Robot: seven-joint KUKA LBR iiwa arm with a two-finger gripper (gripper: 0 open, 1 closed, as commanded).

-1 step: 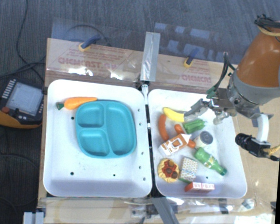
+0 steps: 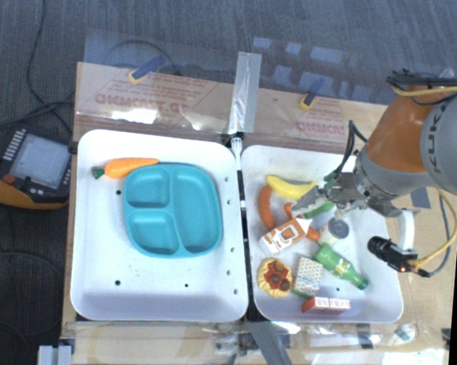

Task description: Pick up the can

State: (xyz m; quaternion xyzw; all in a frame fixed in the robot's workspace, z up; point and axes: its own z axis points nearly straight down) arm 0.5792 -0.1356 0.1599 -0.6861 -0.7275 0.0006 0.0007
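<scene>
Standing on a pale wooden table (image 2: 431, 315) above dark carpet (image 2: 108, 8): two white bins. Lying in the right bin (image 2: 392, 307), the can (image 2: 337, 226), mostly hidden under the gripper (image 2: 331, 204); jaws unreadable, cannot tell spread or pressed.

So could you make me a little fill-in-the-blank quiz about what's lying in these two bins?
1. The carrot lies in the ____ bin, beside the tray.
2. The divided tray is coloured ____.
3. The yellow fruit in the right bin is a ____.
4. The bottle near the claw is coloured ____.

Missing words: left; blue; banana; green
</scene>
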